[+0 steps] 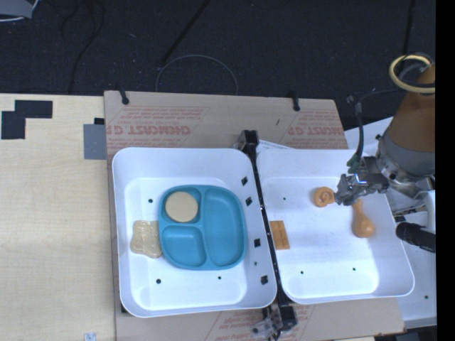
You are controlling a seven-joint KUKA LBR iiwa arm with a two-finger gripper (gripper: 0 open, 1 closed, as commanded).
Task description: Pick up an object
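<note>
In the right bin [334,283] lie an orange coiled piece [323,197] and an orange-tan drumstick-shaped piece [362,221]. My gripper [350,189] hangs low at the bin's right side, between those two pieces and just right of the coil. The left bin [135,169] holds a blue divided tray [213,236] with a round tan cookie [180,207] in its upper left compartment. A pale yellow flat piece [146,238] lies against the tray's left edge.
A black divider clamp [259,219] runs between the bins. A small orange tag [279,234] lies near the right bin's left wall. Cardboard [213,123] sits under both bins. The arm's body [416,137] stands over the right bin's far right corner.
</note>
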